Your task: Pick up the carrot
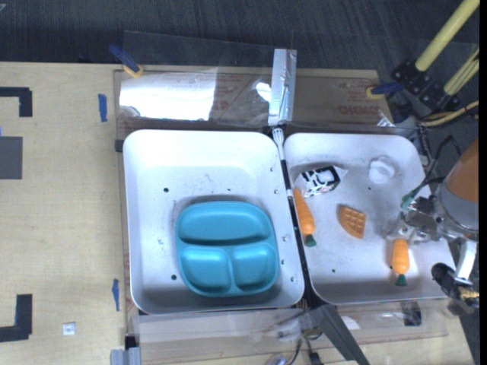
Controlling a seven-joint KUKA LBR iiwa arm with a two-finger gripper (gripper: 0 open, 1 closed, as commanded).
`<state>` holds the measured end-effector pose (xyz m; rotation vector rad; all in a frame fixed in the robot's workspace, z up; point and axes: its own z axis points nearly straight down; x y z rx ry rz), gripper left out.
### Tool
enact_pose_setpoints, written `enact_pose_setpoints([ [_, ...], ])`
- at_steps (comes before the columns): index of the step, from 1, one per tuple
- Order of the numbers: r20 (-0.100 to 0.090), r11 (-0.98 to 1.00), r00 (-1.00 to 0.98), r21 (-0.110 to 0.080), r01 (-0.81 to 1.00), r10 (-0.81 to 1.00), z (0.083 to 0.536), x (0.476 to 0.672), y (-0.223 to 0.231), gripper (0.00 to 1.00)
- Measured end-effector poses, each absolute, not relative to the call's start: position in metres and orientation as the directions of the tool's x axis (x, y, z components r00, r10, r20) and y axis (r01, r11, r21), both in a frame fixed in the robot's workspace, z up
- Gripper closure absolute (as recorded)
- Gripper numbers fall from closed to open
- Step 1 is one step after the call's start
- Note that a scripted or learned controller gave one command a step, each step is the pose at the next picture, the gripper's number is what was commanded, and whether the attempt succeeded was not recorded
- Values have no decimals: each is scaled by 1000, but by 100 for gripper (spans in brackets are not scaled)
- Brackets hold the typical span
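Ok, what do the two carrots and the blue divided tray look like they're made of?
The carrot by the divider and the carrot near the gripper both look like moulded plastic toys: flat, even orange with small green stubs. The blue tray also seems plastic, with a smooth, slightly satin surface and soft rounded compartment edges. Rubber or foam can't be ruled out.

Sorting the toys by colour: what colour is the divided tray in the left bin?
Blue-teal, plain; the camera view shows the divided tray clearly.
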<state>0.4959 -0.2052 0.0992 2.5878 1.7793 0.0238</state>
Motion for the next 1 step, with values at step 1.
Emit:
enact_pose_setpoints([
  [1, 3, -441, 441, 3, 897, 897, 185, 513, -136, 100],
])
